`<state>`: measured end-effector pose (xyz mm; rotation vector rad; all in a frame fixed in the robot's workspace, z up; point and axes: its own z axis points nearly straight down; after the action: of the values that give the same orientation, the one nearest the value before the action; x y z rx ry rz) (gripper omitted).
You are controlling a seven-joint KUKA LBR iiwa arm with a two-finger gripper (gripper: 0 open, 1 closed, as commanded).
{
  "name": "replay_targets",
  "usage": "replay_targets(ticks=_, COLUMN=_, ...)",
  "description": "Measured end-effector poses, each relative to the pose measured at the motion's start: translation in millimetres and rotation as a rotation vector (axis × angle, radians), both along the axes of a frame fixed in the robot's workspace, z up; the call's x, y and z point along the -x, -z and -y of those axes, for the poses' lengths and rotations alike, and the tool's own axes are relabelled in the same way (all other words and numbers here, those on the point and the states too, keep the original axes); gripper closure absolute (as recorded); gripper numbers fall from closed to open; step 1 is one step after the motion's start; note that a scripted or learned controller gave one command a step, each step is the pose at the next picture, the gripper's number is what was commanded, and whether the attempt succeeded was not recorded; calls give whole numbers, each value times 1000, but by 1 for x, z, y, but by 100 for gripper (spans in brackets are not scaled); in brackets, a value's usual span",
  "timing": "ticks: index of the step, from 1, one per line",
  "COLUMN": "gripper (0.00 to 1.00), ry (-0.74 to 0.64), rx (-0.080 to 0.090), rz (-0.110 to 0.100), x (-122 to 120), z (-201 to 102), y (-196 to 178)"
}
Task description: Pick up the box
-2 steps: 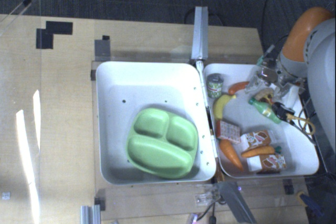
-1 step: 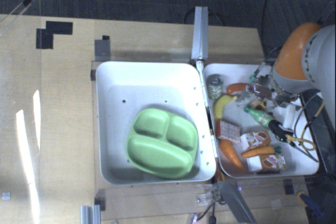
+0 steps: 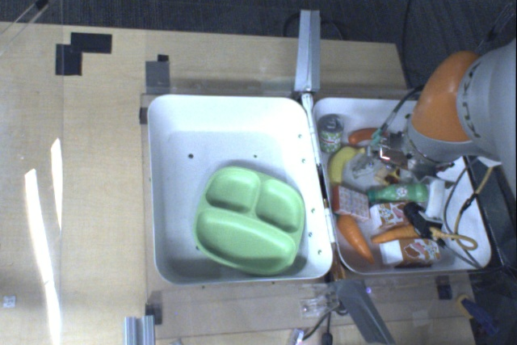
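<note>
The right bin (image 3: 478, 253) holds a heap of items. Among them are a small red-and-white box (image 3: 352, 202), a white and red box (image 3: 390, 214) and a brown box (image 3: 414, 252) near the front. My gripper (image 3: 373, 164) hangs low over the bin's back half, above a yellow fruit (image 3: 340, 164), just behind the red-and-white box. The grey arm with its orange band (image 3: 443, 105) reaches in from the right. Nothing can be seen held.
A green bottle (image 3: 400, 193) lies across the boxes. Two carrots (image 3: 354, 236) lie at the front and a can (image 3: 329, 133) stands at the back left. The left bin (image 3: 174, 141) holds a green divided tray (image 3: 250, 218). Cables (image 3: 456, 206) trail along the right side.
</note>
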<state>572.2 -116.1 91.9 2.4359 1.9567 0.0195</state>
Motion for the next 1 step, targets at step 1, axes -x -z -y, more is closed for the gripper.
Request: replay_targets(ticks=1, gripper=0, ry=43, rx=-9, rz=-39, x=-94, z=30, y=5)
